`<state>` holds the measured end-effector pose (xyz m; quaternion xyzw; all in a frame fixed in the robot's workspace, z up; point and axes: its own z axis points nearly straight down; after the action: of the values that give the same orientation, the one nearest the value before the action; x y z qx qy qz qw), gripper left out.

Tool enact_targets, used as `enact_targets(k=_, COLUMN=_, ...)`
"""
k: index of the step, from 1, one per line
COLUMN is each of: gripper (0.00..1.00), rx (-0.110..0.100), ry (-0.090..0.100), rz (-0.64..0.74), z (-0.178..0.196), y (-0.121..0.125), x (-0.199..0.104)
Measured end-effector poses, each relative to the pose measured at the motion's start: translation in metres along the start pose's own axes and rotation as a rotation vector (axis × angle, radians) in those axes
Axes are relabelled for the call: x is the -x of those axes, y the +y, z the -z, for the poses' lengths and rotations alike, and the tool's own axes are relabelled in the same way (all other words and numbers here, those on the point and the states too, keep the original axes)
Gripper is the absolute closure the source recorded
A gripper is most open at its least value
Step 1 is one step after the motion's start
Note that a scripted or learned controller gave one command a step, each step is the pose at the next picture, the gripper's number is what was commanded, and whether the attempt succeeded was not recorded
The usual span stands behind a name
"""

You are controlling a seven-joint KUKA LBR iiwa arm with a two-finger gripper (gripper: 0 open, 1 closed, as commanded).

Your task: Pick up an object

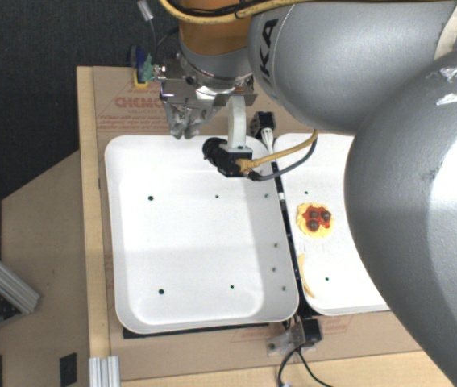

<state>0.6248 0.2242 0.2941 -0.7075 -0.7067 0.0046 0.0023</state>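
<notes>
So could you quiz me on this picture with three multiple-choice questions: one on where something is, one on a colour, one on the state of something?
1. Where does the small yellow object with dark red spots lie?
A. In the left bin
B. In the right bin
C. On the cardboard outside the bins

2. What colour is the band on the arm above the wrist?
A. Blue
B. Green
C. Orange

3. Where is the gripper at this moment?
A. Over the far edge of the left bin
B. Resting on the yellow object
C. Down at the near edge of the right bin

Answers:
1 B: the yellow object sits in the right bin, near its left wall.
2 C: the band is orange.
3 A: the gripper hangs at the far rim of the left bin, apart from the yellow object.
</notes>
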Motion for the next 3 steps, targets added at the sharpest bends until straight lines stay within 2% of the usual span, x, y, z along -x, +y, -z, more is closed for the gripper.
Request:
enact_targets(k=1, gripper=1.00, rx=0.016, ry=0.004, rz=0.002, z=0.028, y=0.024, x=-0.001)
enact_targets(k=2, gripper=1.00, rx=0.016, ry=0.005, rz=0.003, z=0.059, y=0.042, x=-0.001)
enact_targets(k=3, gripper=1.00, rx=0.014, ry=0.005, rz=0.002, z=0.089, y=0.027, x=0.000)
